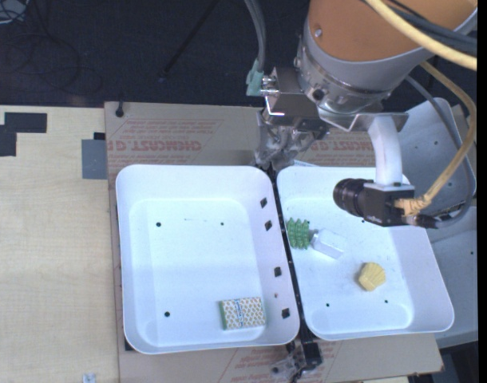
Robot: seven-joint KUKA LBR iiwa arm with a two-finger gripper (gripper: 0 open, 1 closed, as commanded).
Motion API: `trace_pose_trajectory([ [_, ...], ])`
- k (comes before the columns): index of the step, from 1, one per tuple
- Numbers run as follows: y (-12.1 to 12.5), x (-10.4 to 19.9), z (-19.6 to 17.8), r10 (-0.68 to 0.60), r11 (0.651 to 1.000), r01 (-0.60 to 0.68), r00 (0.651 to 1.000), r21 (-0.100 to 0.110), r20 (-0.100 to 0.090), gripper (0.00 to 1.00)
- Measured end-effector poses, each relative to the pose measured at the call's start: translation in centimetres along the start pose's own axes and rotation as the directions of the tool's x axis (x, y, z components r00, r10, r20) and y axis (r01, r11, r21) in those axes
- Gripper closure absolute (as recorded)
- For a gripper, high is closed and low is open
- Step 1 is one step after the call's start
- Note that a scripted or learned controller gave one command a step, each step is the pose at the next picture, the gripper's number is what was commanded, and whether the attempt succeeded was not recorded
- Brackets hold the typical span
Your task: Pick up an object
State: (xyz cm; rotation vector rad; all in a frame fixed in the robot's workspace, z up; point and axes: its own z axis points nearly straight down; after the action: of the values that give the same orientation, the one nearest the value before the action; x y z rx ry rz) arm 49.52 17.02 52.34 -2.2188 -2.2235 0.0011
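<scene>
My gripper (279,146) hangs over the far rim where the two bins meet, under the big orange and grey wrist. In the right bin (419,309) lies a small green ridged object (298,233) with a clear plastic piece (327,244) against its right side, close to the divider. A yellow ridged lump (371,276) rests nearer the front of that bin. A flat green-and-white patterned block (242,312) sits near the front edge of the left bin (148,294). The gripper is well behind and above all of these and touches none of them.
A black cylinder (362,199) on a white bracket juts from the arm over the right bin's back half. Yellow cables (443,174) loop down at the right. Both bins stand on brown cardboard (180,138) on a pale wooden bench (44,254).
</scene>
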Motion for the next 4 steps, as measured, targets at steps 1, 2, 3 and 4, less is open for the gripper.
trace_pose_trajectory([
  [1,-0.3,7.8,-1.4,-0.006,1.0,0.006,1.0,0.002,-0.001,1.0],
  [2,-1.7,7.2,-1.4,0.001,1.0,-0.001,1.0,0.005,0.002,1.0],
  [3,2.8,7.4,-1.3,0.003,1.0,-0.003,1.0,0.002,0.002,1.0],
  [4,0.0,7.3,-1.4,0.001,1.0,-0.001,1.0,0.005,0.002,1.0],
])
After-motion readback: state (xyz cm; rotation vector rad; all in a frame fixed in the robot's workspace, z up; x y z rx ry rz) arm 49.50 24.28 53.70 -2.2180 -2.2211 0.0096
